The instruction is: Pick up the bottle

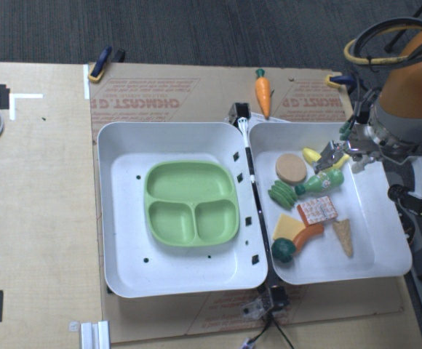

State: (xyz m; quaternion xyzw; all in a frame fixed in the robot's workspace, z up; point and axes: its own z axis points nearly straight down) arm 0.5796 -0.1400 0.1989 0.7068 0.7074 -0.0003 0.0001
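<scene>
A green bottle (pixel 319 183) lies on its side in the right bin (pixel 375 257), near the bin's upper middle, slanting up to the right. My gripper (pixel 332 158) hangs over the bottle's upper right end, reaching in from the right under the grey and orange wrist. Its metal parts overlap the bottle's top and a yellow banana (pixel 311 155), so I cannot see whether it touches the bottle. The bottle rests among the other toys on the bin floor.
Around the bottle lie a tan round bun (pixel 292 169), a green leafy piece (pixel 282 193), a red-white packet (pixel 317 210), a cheese wedge (pixel 289 227), a dark green ball (pixel 283 249) and a cone (pixel 343 236). The left bin (pixel 116 267) holds a green divided plate (pixel 193 203). A carrot (pixel 262 93) lies behind the bins.
</scene>
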